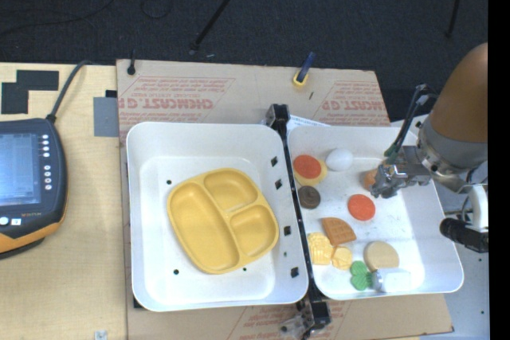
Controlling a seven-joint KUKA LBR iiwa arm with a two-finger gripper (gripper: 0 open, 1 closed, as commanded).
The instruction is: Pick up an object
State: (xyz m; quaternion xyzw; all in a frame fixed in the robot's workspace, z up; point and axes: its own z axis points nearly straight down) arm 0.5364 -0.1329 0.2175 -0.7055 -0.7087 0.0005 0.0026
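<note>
The right bin (430,251) holds several toy foods: an orange-red round piece (307,167), a white egg (339,159), a dark brown disc (308,197), a red-orange round piece (362,208), a brown wedge (339,231), yellow corn (319,248), a beige bun (382,255) and a green piece (361,276). My gripper (383,185) hangs low over the bin's upper middle, reaching in from the right. A small brownish item (368,179) lies right against its left side, partly hidden. The red-orange piece sits just below and left of the gripper.
The left bin (151,171) holds a yellow divided plate (223,219). A black divider (288,195) with clips separates the bins. A teach pendant (28,175) lies on the bench at far left. A blue and yellow clamp (303,74) sits behind the bins.
</note>
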